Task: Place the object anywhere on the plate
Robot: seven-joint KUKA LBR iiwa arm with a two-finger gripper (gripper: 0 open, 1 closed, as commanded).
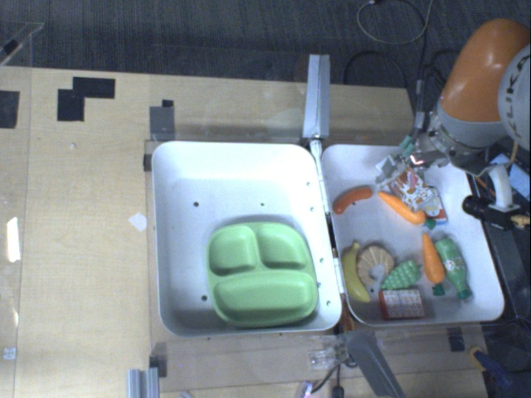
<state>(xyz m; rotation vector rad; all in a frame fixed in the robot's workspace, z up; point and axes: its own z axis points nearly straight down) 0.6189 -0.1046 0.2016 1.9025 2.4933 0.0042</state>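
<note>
2 white bins sit side by side on the counter (91, 247). Starting at the left, the left bin (178, 189) holds 1 thing, a green plate (261, 274) with 3 compartments, lying toward the bin's near edge with nothing on it.

Across the divider, the right bin (489, 301) is crowded with toy food. At its upper left lies a sausage (353, 198). Below that, a banana (355, 274) lies along the left wall, just beside a round tan slice (375, 264). Right of these are a green knobbly piece (403, 274) and, beneath it, a small red box (401, 304). Next come 2 carrots, 1 slanting across the upper middle (401, 208) and 1 upright lower down (432, 259), with a green bottle (452, 265) just beside the lower one. A colourful packet (415, 191) lies by the upper carrot.

At the far right, the arm reaches over the right bin's upper corner, and the pincer (412, 160) hangs just above the packet. Whether it is spread or pressed together I cannot tell, and nothing can be seen held in it.

By my judgement the task is barely begun. Which object is meant is not certain, though the packet or upper carrot seems likeliest, given where the pincer hangs. Everything remains: a grasp, a lift, a carry leftward over the divider, and a release on the plate.
</note>
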